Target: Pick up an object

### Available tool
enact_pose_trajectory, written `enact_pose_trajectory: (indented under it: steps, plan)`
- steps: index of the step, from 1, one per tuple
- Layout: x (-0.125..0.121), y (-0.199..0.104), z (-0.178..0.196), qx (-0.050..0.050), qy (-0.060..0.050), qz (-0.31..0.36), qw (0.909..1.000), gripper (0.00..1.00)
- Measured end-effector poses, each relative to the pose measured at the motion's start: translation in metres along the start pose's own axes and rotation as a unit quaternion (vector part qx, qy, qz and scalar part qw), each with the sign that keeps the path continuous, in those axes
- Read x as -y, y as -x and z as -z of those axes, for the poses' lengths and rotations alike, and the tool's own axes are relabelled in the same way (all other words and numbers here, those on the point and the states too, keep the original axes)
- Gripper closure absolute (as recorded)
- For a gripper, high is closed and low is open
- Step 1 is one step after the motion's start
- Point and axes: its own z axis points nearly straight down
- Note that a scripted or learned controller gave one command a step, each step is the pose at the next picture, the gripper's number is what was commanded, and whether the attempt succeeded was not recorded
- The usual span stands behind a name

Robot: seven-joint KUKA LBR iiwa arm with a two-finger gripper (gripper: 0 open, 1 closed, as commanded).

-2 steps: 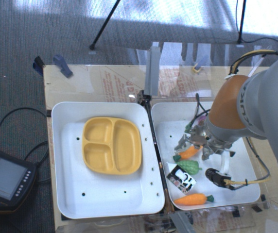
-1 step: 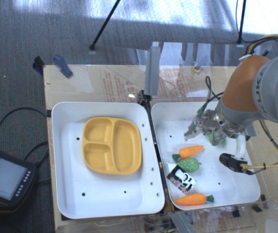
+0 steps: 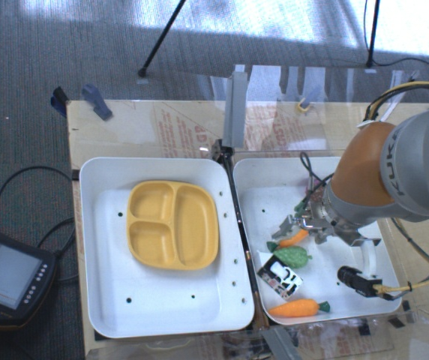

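The hand [image 3: 302, 225] hangs low in the right bin [image 3: 256, 172], its tips at a small carrot [image 3: 292, 238]; whether they are spread or pinching it I cannot tell. Just below the hand lies a green toy [image 3: 291, 256], then a black-and-white card [image 3: 280, 276] and a bigger carrot [image 3: 297, 308]. Far to its left, a yellow tray [image 3: 173, 224] sits in the left bin [image 3: 102, 291].

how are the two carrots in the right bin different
The near carrot lies whole in view by the bin's front wall, roughly level; the far carrot lies tilted, partly covered by the gripper. The near carrot looks larger. Both are orange with green tops, in the right bin.
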Motion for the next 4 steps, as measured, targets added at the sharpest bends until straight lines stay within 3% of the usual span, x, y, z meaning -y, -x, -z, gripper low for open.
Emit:
enact_pose_trajectory:
  steps: [1,2,3,4]
  plan:
    - [-0.001,0.001,0.010,-0.002,0.000,-0.003,1.0000,1.00]
    - [0.000,0.001,0.009,-0.002,-0.001,-0.003,1.0000,0.00]
    - [0.051,-0.008,-0.007,0.001,-0.007,0.016,0.9998,0.00]
    - [0.052,-0.006,0.001,0.000,-0.008,0.012,0.9999,1.00]
